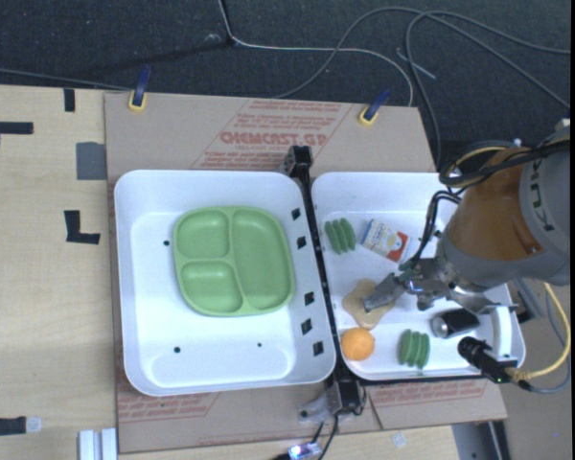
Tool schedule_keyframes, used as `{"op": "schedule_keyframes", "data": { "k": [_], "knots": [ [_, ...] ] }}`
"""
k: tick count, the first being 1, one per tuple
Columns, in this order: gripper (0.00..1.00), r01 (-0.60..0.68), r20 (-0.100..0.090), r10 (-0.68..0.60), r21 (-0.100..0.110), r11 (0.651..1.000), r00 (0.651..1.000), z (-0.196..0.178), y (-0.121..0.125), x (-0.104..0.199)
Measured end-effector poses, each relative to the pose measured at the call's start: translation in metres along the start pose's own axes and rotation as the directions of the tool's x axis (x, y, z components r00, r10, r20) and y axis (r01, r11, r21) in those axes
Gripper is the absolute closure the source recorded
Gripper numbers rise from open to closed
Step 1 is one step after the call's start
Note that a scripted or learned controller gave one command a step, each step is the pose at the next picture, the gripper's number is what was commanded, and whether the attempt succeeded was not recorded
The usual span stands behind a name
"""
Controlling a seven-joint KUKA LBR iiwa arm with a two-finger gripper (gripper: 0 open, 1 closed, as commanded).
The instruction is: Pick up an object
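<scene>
1. My arm reaches in from three o'clock over the right bin, its orange band above the wrist showing.
2. My gripper points toward nine o'clock, low over the bin's middle, with its tip over a tan, flat piece that looks like a slice of bread.
3. I cannot tell how wide the gripper stands or whether anything sits in it; the tip is small and blurred against the tan piece.
4. An orange ball-shaped fruit lies at about six o'clock from the gripper tip, near the bin's front left corner and just beside the tan piece.
5. A green ribbed vegetable lies at about four o'clock from the tip, near the front wall, apart from the orange fruit.
6. A second green ribbed piece lies at about eleven o'clock from the tip, close to the divider between the bins.
7. A small white carton with a red and blue print lies at twelve o'clock from the tip, just beside that second green piece.
8. The left bin holds a green divided plate with three compartments, lying flat at the bin's centre, well apart from my gripper.
9. Both bins rest on a sheet of cardboard on the bench.
</scene>
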State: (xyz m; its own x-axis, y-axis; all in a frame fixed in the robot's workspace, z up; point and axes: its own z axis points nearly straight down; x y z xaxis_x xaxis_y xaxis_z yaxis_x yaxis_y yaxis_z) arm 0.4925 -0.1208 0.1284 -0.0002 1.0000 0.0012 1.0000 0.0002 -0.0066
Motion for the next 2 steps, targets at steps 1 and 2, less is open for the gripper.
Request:
{"op": "schedule_keyframes", "data": {
  "k": [1, 2],
  "knots": [
    [0.0, 0.0, 0.001, 0.001, -0.005, 1.0, 1.0, 0.044, 0.001, 0.0],
    [1.0, 0.001, -0.001, -0.001, -0.013, 1.0, 1.0, 0.03, 0.004, 0.002]
  ]
}}
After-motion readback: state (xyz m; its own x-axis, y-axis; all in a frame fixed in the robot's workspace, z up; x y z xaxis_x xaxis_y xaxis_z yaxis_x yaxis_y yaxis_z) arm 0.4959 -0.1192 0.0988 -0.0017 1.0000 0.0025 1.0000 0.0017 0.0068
